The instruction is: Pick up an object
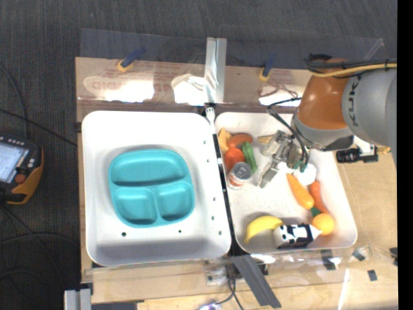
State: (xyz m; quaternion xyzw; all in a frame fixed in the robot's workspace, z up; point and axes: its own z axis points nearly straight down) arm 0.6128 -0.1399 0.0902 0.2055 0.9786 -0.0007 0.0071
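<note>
I see the grey arm with its orange band reaching in from the right, its gripper [274,162] hanging over the middle of the right-hand shallow white bin [345,202]. The fingers look spread, with nothing between them, one long tip pointing down-left toward the small silver-topped can [240,173] lying near the divider. Just behind that can sit a green pepper-like piece [249,155] and a red-orange toy vegetable [240,139]. To the gripper's right lie an orange toy carrot [300,190] and a red-orange piece [317,195] close alongside it; a yellow toy banana [262,227], a black-and-white box [295,234] and a small orange ball [323,223] line the near wall. The left white bin [93,173] holds a teal divided plastic tray [152,186]. My worry: the gripper hangs between clusters, so a straight descent may close on bare bin floor. The can, being round, could roll off toward the divider if nudged, and the crowded pieces by it may block one finger.
</note>
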